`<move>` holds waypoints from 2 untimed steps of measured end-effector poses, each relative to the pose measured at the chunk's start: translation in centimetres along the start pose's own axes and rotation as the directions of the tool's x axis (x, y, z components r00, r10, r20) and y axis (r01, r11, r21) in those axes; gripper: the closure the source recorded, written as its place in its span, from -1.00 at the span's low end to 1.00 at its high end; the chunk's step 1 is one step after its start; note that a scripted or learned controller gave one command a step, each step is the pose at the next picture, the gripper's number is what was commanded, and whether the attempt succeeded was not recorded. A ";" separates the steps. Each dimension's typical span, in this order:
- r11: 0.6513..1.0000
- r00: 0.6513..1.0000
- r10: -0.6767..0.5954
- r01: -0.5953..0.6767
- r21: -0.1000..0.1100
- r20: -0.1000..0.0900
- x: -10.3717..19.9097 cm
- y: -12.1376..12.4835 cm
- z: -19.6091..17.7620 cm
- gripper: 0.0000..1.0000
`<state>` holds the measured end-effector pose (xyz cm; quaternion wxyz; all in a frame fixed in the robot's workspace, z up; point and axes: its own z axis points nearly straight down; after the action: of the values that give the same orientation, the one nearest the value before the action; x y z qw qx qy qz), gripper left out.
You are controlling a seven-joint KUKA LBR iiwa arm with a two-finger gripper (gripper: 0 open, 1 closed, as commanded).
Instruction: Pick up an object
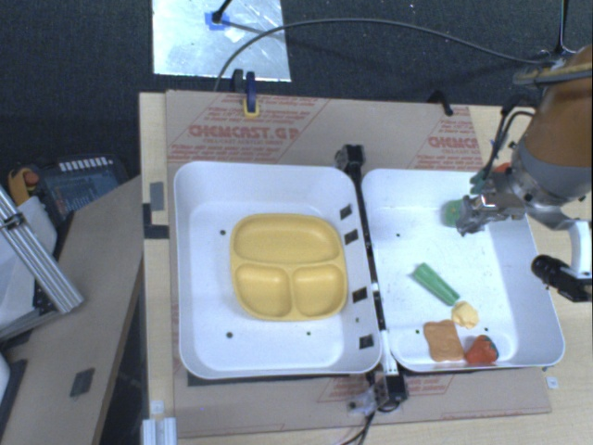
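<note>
Fingers (474, 213): mine, low over the far part of the right bin — dark and blurred, so I cannot tell whether they are spread or pressed together.
Arm (556, 146): grey with an orange band, coming in from the right edge, bent down toward the bin.
Green ball (451, 212): a small round green thing, just left of my fingers, touching or nearly so; I cannot see it pinched between them.
Right bin (547, 341): white, shallow; it holds all the loose things.
Green stick (435, 283): lies slantwise near the bin's middle, well apart from my fingers.
Yellow piece (465, 315): small, pale, just beyond the stick's lower end.
Orange block (443, 340): flat, near the front wall, just beside the yellow piece.
Red piece (481, 350): touching or just beside the orange block's right side — close to the front wall.
Left bin (199, 276): white, side by side with the right one.
Tray (285, 265): yellow, three compartments, lying flat in the middle of the left bin.
Surface (306, 128): brown board with red print under both bins.
</note>
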<state>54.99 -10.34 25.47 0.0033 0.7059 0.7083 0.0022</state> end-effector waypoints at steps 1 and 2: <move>1.000 1.000 -0.001 0.001 0.004 -0.001 0.0 0.1 -3.1 1.00; 1.000 1.000 -0.006 0.006 0.006 -0.003 5.4 -0.5 -3.0 1.00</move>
<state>54.43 -4.95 28.44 0.0002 0.7039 0.7103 0.0010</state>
